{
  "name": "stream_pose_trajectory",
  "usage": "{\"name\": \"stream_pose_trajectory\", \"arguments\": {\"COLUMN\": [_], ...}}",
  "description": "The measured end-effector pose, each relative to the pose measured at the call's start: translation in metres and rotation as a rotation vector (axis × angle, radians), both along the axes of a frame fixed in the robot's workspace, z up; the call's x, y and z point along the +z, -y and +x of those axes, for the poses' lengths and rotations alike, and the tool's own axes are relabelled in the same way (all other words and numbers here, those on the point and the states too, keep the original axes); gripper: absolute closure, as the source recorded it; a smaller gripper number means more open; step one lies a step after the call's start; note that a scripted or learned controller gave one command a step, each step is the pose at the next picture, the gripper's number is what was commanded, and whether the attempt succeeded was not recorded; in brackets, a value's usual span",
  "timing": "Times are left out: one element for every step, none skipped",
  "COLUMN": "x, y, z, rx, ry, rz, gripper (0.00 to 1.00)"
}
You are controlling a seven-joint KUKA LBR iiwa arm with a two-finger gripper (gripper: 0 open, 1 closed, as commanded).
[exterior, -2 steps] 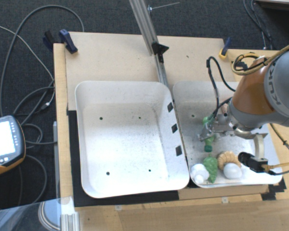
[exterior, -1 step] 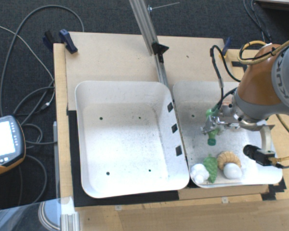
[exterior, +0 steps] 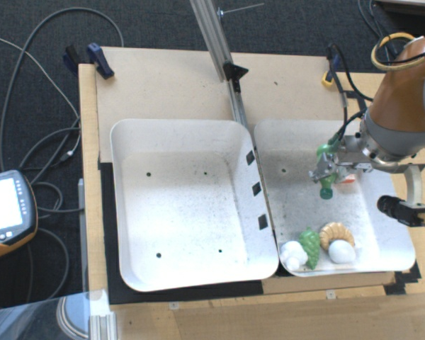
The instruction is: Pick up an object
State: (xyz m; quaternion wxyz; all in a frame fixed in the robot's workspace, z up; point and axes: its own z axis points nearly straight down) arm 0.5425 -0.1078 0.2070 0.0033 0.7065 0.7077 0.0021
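Camera view: green object (exterior: pixel 327 188) just beneath fingers (exterior: pixel 326 167), right bin (exterior: pixel 283 154)

Table (exterior: pixel 163 83): pale matt board, fine-speckled, wood-like. Left bin (exterior: pixel 127 190) and right bin (exterior: pixel 290 204): white smooth plastic, dull sheen, dark flecks. Slanted rail (exterior: pixel 209 23) at 12 o'clock: brushed metal. Floor (exterior: pixel 28 69): dark rough carpet. Arm band (exterior: pixel 400 94): smooth semi-gloss orange.

Cut off by the right edge: the grey arm with orange band (exterior: pixel 404 98); half hidden under the metal gripper (exterior: pixel 327 179), a small red-and-white object (exterior: pixel 348 180) too small to identify; cropped at the left edge, a grey handheld screen pendant (exterior: pixel 7 211).
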Motion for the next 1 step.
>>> {"name": "stream_pose_trajectory", "arguments": {"x": [0.0372], "y": [-0.0001], "z": [0.0014], "rx": [0.000], "ry": [-0.002], "rz": [0.001], "gripper": [1.00]}}
